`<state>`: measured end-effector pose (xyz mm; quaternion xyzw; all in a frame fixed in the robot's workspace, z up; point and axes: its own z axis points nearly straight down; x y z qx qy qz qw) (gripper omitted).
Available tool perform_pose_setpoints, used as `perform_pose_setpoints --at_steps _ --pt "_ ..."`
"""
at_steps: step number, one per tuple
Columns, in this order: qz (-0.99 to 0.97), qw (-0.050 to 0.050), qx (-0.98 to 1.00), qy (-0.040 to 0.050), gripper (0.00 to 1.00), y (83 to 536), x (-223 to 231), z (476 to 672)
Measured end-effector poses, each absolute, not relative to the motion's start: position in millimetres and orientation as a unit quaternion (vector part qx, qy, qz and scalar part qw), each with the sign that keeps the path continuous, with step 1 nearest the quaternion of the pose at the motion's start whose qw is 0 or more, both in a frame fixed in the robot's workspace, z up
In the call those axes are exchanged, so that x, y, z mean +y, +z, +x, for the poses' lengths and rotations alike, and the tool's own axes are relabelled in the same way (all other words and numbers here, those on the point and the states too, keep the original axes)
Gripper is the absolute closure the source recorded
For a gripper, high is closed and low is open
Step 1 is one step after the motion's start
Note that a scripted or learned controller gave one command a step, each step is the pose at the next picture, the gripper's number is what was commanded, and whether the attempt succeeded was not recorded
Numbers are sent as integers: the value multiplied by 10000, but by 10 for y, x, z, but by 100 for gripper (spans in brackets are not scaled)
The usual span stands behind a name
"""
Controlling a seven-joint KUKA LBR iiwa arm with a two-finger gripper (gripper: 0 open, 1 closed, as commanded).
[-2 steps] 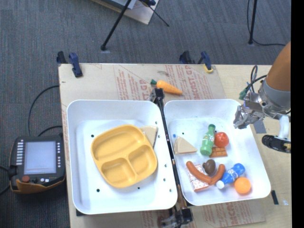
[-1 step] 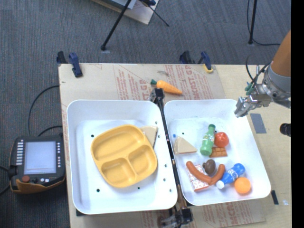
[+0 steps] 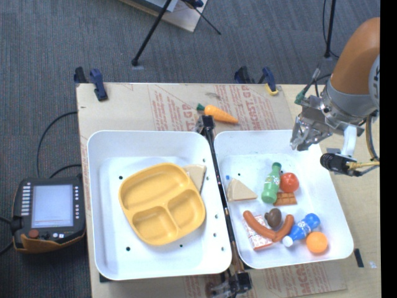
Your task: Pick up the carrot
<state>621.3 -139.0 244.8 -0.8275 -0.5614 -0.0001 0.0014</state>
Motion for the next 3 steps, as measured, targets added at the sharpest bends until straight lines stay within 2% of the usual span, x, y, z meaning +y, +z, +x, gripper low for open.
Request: perform_pose_setpoints --at_steps 1,2,3 --pt "-7763 -32 -6303 -17 100 3653 -1973 6452" --pt "-6894 27 -7244 13 100 2657 -1690 6448" --pt "-7600 30 -6499 11 100 2659 -1245 6445"
